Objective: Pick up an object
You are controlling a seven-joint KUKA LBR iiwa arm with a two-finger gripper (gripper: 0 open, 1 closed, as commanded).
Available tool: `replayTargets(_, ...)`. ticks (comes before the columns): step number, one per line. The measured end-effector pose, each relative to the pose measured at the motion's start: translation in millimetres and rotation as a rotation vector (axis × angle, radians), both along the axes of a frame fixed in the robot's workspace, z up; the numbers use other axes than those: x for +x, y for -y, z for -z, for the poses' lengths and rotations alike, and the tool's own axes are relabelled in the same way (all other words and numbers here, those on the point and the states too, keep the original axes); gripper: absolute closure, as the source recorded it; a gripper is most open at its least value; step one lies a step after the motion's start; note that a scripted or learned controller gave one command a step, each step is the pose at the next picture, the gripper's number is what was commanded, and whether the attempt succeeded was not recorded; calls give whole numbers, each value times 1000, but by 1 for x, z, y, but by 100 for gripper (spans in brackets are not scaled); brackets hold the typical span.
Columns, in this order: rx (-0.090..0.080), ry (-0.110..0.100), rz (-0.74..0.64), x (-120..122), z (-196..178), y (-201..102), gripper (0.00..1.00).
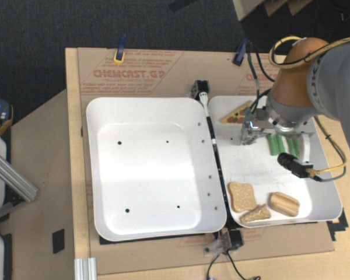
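Gripper [249,134] low in right bin [332,206], just beside pizza slice [236,115]; grip state unclear, prob. holding nothing. Risk: misses the slice, closes on air.

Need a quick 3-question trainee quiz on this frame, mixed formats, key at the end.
1. True or false: the gripper is over the left bin.
2. Which item lies nearest the right bin's front edge: A) pizza slice B) bread roll C) green item?
3. Fill in: the toast slice lies beside the ____ between the bins.

Key: 1 false; 2 B; 3 divider.
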State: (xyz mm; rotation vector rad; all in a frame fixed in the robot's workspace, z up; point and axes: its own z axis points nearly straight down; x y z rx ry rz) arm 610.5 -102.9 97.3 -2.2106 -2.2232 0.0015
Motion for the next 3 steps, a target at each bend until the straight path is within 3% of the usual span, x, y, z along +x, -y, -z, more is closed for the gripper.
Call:
replayTargets(1, -3, 12, 0, -17, -93, -51, 100)
replayTargets(2, -1, 0, 1, -69, -87, -105, 100)
replayTargets(3, -1, 6, -3, -69, -90, -187, 100)
